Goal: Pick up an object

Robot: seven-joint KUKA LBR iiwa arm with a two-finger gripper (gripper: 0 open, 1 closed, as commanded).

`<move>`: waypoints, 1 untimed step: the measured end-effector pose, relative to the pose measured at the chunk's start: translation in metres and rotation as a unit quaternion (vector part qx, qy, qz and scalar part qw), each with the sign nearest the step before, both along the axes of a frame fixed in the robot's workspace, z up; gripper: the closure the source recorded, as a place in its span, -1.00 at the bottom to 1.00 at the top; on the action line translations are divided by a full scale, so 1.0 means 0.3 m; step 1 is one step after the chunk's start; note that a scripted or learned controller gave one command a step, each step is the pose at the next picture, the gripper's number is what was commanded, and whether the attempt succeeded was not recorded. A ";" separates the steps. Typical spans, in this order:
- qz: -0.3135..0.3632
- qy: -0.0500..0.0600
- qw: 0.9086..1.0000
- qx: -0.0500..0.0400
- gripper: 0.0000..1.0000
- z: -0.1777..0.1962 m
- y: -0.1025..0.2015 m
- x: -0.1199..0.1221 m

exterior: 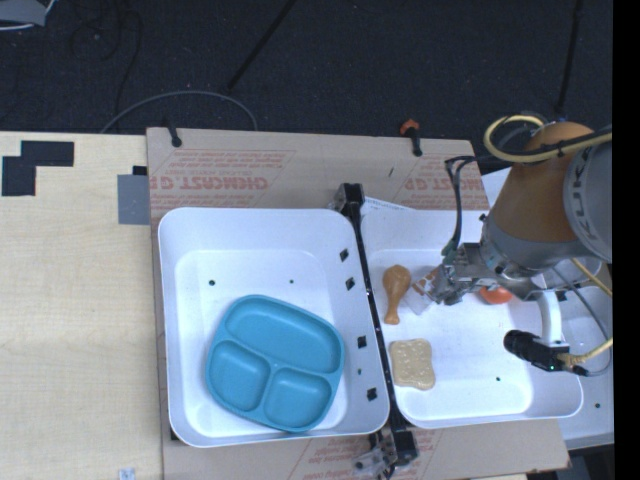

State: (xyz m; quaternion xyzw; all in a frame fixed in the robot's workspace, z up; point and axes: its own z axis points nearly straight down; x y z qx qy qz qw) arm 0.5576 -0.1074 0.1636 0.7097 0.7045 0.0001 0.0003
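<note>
The gripper (440, 286) is hovering in the right white bin (520, 393), just beside a tan plastic drumstick (396, 290). Finger state: cannot tell. A blue three-compartment plastic tray (273, 361) is lying in the left white bin (190, 268).

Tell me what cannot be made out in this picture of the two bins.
- Gripper, camera view: too small and cluttered to tell whether its fingers are open or shut.
- Orange object in the right bin: mostly hidden under the arm's wrist, so its kind is unclear.
- Whether the gripper touches the toy chicken drumstick: not resolvable.
- Arm: cut off by the right edge.
</note>
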 end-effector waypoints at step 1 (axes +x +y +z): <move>0.004 -0.002 1.000 0.000 1.00 0.208 -0.004 0.021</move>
